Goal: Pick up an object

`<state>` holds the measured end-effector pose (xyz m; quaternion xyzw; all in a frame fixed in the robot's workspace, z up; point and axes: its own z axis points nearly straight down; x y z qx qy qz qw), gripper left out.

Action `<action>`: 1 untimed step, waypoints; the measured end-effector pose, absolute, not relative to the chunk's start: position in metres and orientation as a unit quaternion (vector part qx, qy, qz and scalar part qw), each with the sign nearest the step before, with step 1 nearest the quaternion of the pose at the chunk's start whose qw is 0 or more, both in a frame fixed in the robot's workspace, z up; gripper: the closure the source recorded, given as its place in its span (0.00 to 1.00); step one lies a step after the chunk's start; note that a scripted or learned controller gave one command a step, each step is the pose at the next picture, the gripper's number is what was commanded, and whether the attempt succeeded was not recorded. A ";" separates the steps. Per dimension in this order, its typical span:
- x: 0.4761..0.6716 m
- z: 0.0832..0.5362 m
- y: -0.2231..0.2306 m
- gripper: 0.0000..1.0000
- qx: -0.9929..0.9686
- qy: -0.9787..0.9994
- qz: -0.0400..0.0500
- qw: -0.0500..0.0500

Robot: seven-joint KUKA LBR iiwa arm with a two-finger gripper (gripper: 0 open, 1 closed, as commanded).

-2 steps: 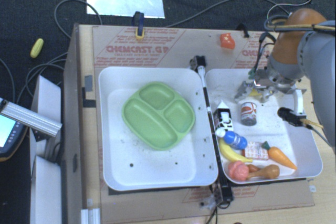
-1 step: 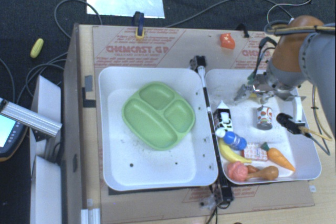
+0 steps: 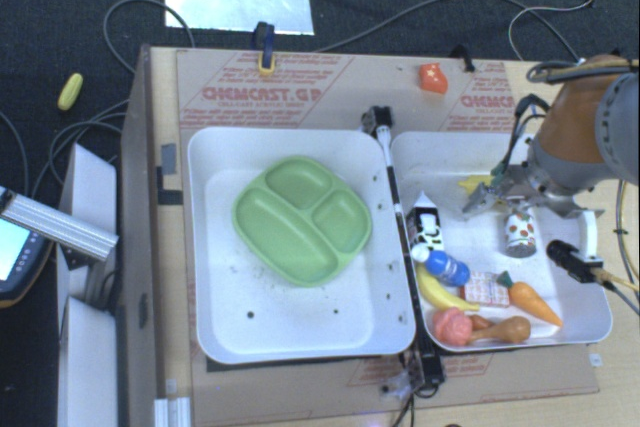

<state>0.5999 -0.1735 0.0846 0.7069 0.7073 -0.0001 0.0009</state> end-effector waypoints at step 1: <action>0.651 0.080 -0.158 0.00 0.709 0.704 -0.011 -0.015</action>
